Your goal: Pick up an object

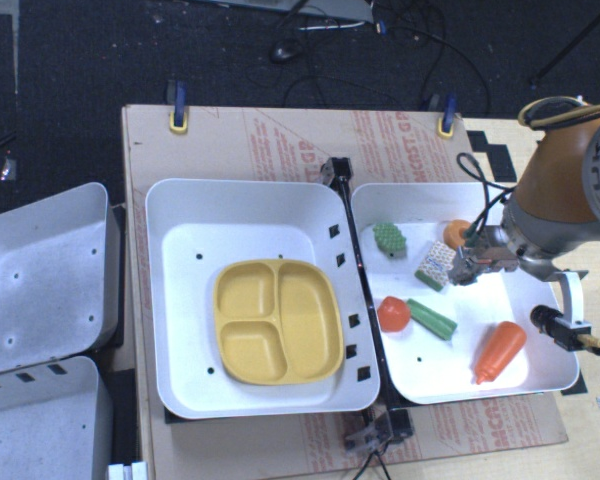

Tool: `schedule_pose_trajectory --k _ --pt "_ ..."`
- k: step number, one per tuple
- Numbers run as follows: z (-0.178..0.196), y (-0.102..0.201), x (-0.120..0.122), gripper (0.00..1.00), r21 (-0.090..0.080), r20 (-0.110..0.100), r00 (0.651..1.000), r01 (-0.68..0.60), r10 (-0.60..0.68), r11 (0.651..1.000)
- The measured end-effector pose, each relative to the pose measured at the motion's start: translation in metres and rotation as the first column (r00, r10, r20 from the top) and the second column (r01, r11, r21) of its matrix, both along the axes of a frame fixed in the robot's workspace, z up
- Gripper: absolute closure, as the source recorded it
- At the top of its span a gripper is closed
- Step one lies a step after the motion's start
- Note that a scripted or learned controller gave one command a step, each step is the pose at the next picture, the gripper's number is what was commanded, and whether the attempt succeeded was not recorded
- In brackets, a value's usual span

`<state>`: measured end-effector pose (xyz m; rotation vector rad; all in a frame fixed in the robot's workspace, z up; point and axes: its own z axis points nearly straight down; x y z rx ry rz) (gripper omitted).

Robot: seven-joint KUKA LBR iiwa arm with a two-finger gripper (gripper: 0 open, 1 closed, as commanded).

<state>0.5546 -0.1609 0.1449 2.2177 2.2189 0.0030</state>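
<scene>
The right bin (pixel 540 378) holds several toy items. A green bumpy piece (pixel 388 238) lies near its back left, a white-and-green speckled block (pixel 435 265) sits in the middle, and a small orange item (pixel 456 232) shows behind it. A red tomato-like piece (pixel 394 314) and a green cucumber-like stick (pixel 432 318) lie toward the front, with an orange carrot (pixel 499 351) at the front right. My gripper (pixel 472 264) hangs low just right of the speckled block, beside the small orange item.
A yellow three-compartment plate (pixel 278 320) rests in the left bin (pixel 180 268). A black divider strip (pixel 358 278) runs between the bins. Yellow clamps (pixel 179 118) hold the board's back edge. Spare white trays (pixel 40 278) lie at the left.
</scene>
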Motion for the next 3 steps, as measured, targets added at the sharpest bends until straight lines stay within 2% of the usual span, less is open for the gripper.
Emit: schedule_pose_trajectory --k 1,2,3 --pt "0.061 -0.007 0.004 1.00 -0.001 0.003 1.000 -0.001 0.001 1.000" --pt "0.081 -0.007 0.005 1.00 0.000 -0.001 1.000 -0.001 0.001 1.000" --pt "0.074 0.053 0.018 1.00 0.004 -0.004 1.000 -0.008 0.008 1.000"
